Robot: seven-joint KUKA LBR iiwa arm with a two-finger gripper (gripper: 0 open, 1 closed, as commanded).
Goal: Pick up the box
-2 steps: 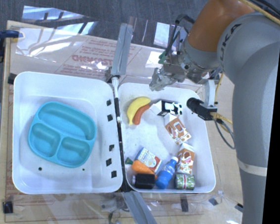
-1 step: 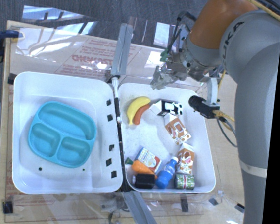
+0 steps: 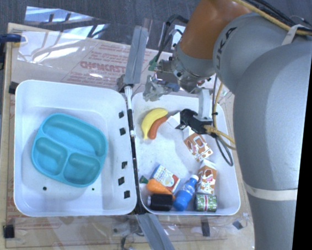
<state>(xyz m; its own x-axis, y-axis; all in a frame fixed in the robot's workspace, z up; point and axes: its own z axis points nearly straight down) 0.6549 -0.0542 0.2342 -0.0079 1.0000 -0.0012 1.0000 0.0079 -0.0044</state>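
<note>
We see the gripper (image 3: 155, 89) high at the far edge of the right bin (image 3: 228, 182), just above the wall between the two bins, and nothing sits between its fingers. The fingers seem a little apart, but they are small and partly in shadow, so we cannot tell for sure how wide they stand. The box (image 3: 165, 178), a small carton with orange and green print, lies near the front of the right bin, touching an orange piece (image 3: 155, 186) and a black object (image 3: 161, 201), with a blue bottle (image 3: 185, 192) just beside it. A banana (image 3: 152, 121) lies between the gripper and the box. The left bin (image 3: 22, 107) holds a blue tray (image 3: 69, 149). We judge that the task is at its beginning: the box is not yet lifted, and the gripper must come toward the front, descend and close on it.
</note>
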